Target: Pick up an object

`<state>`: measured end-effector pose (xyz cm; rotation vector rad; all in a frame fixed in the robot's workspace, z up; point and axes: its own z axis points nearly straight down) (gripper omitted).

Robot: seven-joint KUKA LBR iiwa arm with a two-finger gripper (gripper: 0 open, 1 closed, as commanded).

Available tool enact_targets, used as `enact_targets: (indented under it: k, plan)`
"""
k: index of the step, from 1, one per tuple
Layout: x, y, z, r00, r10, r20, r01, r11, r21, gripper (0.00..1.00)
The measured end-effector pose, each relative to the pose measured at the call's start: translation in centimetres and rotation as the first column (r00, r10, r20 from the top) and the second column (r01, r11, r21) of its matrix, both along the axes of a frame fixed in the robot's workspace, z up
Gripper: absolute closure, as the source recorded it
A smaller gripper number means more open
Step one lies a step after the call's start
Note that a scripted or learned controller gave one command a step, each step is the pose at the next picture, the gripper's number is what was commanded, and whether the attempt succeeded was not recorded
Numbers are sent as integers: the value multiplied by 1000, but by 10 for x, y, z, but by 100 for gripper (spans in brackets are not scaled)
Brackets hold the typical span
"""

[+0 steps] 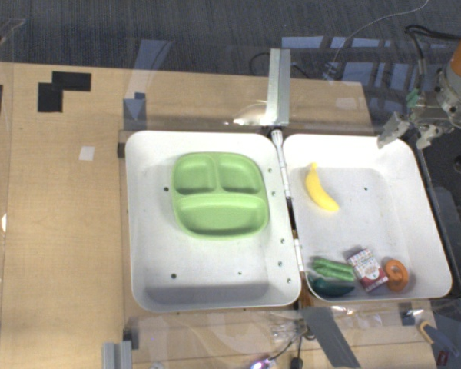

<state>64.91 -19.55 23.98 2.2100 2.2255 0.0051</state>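
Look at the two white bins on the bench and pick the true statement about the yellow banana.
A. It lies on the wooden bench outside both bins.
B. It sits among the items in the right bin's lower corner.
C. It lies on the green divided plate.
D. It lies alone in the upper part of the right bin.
D. The banana lies by itself on the right bin's floor, apart from the green divided plate in the left bin.
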Motion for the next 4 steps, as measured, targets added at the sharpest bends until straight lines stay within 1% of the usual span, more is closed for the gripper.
enact_targets:
  k: [1, 2, 3, 4]
  plan:
    - [2, 67, -40, 994, 105, -1, -105, 994, 0, 0]
    - [-31, 94, -145, 997, 76, -1, -76, 997, 1, 0]
    - [-29, 94, -133, 997, 77, 4, -77, 997, 1, 100]
    - [-54, 165, -19, 999, 48, 0, -48, 999, 1, 100]
